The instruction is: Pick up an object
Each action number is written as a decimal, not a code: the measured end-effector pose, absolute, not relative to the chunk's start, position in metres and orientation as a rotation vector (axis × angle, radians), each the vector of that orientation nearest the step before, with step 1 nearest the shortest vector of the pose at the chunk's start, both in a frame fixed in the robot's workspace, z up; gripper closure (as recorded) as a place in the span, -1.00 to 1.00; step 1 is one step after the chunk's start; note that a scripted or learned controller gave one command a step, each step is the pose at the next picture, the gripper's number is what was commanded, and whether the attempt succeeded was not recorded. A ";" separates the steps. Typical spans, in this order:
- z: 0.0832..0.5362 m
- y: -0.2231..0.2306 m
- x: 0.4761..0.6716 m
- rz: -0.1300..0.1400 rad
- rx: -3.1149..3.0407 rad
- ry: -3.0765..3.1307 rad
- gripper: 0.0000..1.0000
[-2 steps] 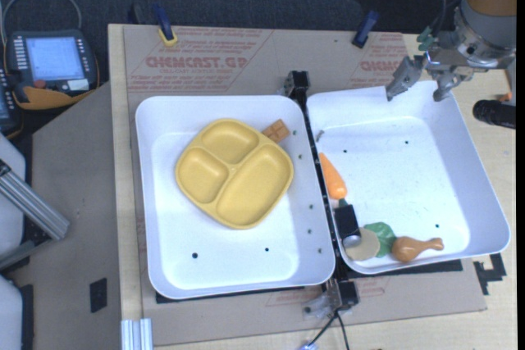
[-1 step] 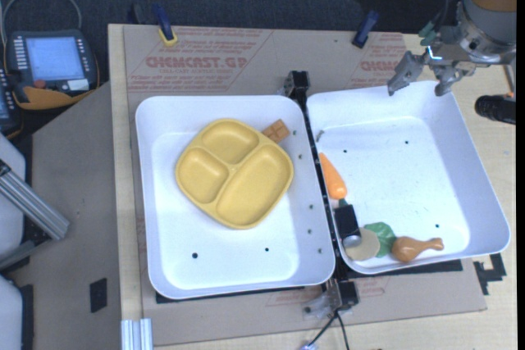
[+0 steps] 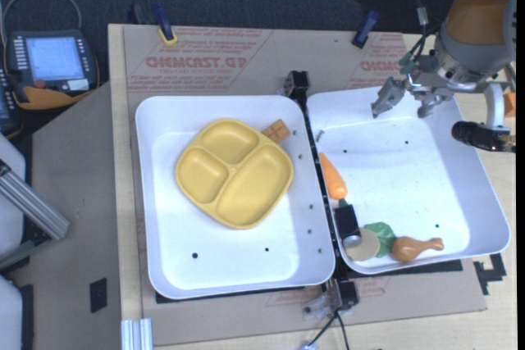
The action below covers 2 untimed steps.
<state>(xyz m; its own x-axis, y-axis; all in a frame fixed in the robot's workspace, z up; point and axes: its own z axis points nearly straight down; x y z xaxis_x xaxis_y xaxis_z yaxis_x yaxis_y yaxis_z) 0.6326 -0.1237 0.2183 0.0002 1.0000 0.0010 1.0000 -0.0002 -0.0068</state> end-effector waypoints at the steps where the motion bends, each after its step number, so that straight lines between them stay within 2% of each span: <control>1: 0.175 -0.122 0.630 0.006 -2.218 -2.217 -1.00; 2: 0.122 -0.114 0.622 0.006 -2.218 -2.216 -1.00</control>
